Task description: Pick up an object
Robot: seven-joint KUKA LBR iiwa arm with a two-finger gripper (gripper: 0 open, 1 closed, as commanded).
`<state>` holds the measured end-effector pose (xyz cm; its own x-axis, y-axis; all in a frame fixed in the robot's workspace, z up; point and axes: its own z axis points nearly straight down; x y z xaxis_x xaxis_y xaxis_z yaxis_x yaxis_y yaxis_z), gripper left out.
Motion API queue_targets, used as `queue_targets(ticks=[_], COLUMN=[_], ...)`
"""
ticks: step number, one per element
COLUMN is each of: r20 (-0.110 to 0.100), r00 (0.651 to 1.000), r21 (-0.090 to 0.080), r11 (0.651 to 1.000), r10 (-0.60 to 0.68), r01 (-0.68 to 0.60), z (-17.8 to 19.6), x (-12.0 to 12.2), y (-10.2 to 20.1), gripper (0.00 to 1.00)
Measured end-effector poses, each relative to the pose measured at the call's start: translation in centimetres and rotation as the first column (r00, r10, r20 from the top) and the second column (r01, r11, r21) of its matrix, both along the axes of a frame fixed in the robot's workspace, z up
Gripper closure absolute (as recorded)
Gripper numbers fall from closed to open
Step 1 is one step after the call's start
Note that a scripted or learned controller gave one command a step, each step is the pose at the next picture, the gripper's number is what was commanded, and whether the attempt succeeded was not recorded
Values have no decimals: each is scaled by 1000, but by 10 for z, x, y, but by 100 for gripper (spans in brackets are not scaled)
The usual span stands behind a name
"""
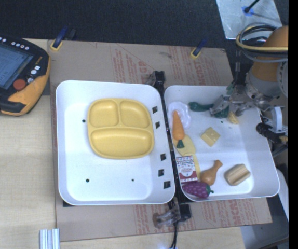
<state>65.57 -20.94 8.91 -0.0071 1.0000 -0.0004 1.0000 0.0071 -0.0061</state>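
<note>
My gripper [226, 107] hangs low over the far right part of the right bin [260, 154]. Its tip is right beside a dark green toy vegetable [200, 107] and a small pale yellow piece [233, 119]. Whether it touches either one is unclear. Other toy foods lie in this bin: an orange carrot [177, 126], a cheese square [210, 136], a drumstick [211, 171], a bread roll [236, 174], purple grapes [195, 190] and a red and white carton [187, 169].
The left bin [71, 154] holds a yellow divided plate [120, 127]. A teach pendant [11, 74] lies on the bench at the far left. The arm's orange band and cables [263, 40] rise at the right edge.
</note>
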Motion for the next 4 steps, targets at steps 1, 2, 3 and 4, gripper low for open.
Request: queue_targets(ticks=[1, 2, 3, 4], r20=[1, 5, 5, 12], r00=[1000, 1000, 1000, 1000], r21=[1, -2, -2, 0], r11=[1000, 1000, 1000, 1000], r10=[2, -5, -2, 0], r01=[-2, 5, 2, 0], z=[3, 4, 15, 82], x=[1, 1, 1, 3], y=[51, 21, 21, 55], gripper=[0, 0, 100, 100])
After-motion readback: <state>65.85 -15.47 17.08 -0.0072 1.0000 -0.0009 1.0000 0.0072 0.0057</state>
